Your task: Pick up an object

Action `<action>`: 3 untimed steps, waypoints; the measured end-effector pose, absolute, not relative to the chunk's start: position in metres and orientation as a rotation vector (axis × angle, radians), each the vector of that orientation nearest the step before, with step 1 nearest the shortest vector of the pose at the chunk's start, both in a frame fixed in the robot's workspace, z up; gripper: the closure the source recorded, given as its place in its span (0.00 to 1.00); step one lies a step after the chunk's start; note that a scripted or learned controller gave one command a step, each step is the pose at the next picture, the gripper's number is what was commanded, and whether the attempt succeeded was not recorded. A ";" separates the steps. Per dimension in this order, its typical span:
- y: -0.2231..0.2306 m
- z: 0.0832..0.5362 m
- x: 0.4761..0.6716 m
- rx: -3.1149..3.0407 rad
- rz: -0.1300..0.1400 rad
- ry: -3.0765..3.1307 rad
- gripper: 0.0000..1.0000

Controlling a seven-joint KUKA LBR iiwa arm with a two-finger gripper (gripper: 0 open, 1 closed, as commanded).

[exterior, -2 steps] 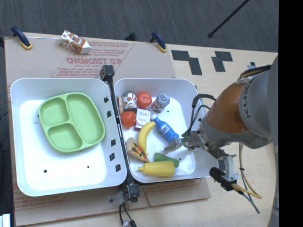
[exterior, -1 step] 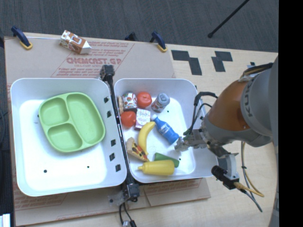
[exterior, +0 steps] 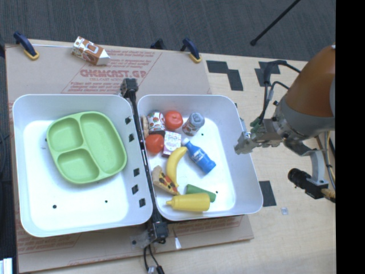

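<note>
While the pincer (exterior: 244, 144) hangs just outside the right wall of the right bin (exterior: 246, 176), at about three o'clock of that bin, it carries nothing that shows, and whether it stands wide or narrow I cannot tell from this slanted view. Nearest to it, toward nine o'clock, lies the blue bottle (exterior: 201, 157), tilted on its side; it looks like light, stiff plastic, smooth and likely slippery, so a grip across its body, square to its long axis, seems the safest hold. Just beside it at nine o'clock is the banana (exterior: 175, 161), curved and probably a hollow toy, best taken across its middle. At twelve o'clock of the bottle sits a small grey can (exterior: 194, 123), and further toward ten o'clock a red round piece (exterior: 173, 120) with a small printed carton (exterior: 155, 122) next to it. A red tomato (exterior: 154, 144) rests near the bin's left wall, round and apt to roll from a poor pinch. At the six o'clock end lie a yellow mustard bottle (exterior: 189, 202), a green piece (exterior: 199, 190) touching it, and a pizza slice (exterior: 164, 181), flat and hard to get under. The left bin (exterior: 28, 210), well apart at nine o'clock, holds a green divided plate (exterior: 85, 147), its three compartments bare. On the worktop beyond, at eleven o'clock, lies a small carton (exterior: 89, 50).
</note>
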State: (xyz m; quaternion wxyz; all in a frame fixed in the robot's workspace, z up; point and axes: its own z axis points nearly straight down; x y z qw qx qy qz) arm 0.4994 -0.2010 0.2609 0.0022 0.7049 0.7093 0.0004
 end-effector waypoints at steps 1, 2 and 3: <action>-0.211 0.248 0.574 2.215 0.000 2.228 1.00; -0.211 0.248 0.574 2.214 -0.001 2.228 0.00; -0.211 0.152 0.518 2.219 -0.004 2.232 0.00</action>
